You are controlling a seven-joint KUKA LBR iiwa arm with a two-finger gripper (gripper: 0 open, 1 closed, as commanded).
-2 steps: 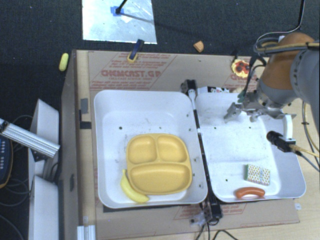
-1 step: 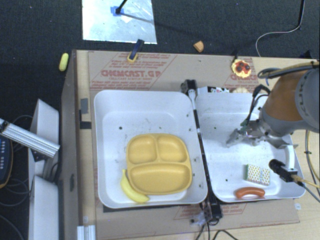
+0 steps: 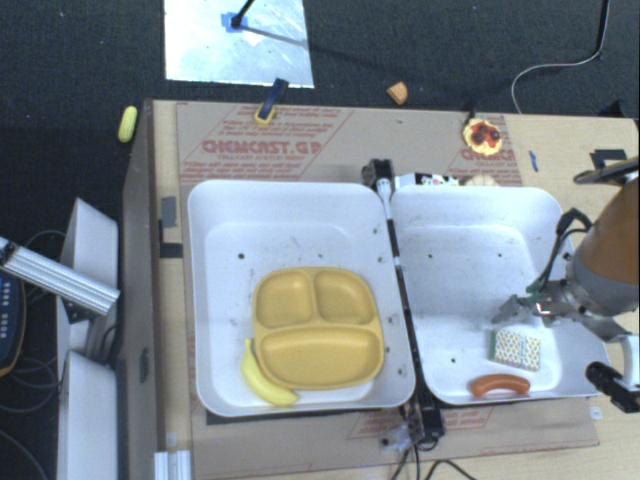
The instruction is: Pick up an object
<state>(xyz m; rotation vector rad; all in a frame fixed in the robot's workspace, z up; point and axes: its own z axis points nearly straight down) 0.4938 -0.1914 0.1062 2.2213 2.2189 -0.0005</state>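
Observation:
In the right bin point(image 3: 470, 238) lie a small patterned white block point(image 3: 517, 348) and an orange sausage-shaped toy point(image 3: 500, 385) near the front wall. My gripper point(image 3: 522, 306) hangs low over the bin's right side, just above and behind the patterned block. The left bin point(image 3: 290, 218) holds a yellow divided plate point(image 3: 318, 326) with a yellow banana point(image 3: 263, 378) at its front left corner.
The arm's orange band and grey body point(image 3: 610, 258) cover the right bin's right rim. A black divider point(image 3: 395, 268) runs between the bins. Small toys lie on the cardboard behind the bins, among them a round red-and-yellow piece point(image 3: 483, 135).

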